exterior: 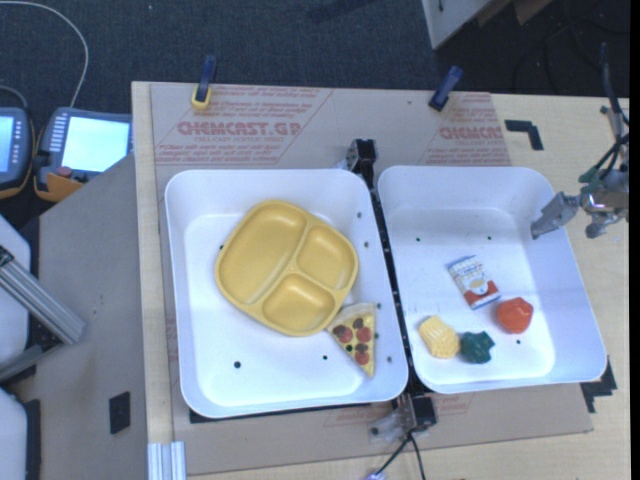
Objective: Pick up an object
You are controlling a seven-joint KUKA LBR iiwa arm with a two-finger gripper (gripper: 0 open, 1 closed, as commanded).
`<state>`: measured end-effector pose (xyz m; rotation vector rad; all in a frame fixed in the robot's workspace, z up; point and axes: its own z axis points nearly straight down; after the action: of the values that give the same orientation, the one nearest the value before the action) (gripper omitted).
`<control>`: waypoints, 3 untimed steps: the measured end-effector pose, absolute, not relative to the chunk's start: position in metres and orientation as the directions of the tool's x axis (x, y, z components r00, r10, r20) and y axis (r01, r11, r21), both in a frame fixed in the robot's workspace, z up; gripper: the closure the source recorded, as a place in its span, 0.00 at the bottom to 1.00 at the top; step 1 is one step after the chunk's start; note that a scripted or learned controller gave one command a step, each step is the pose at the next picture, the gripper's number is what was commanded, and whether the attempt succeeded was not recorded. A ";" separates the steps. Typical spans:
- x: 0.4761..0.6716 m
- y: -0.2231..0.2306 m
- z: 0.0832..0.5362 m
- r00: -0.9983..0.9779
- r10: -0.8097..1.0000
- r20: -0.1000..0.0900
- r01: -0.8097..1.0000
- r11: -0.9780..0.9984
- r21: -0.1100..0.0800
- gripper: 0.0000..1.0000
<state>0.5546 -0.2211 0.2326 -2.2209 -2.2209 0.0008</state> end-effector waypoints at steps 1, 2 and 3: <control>0.553 -0.222 0.169 0.001 1.000 0.003 1.000 -0.001 -0.008 0.00; 0.558 -0.220 0.107 0.000 1.000 0.003 1.000 0.000 -0.007 0.00; 0.560 -0.216 0.085 -0.003 1.000 0.007 1.000 0.003 -0.001 0.00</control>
<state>0.5601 -0.2163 0.0850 -2.2143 -2.2214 -0.0067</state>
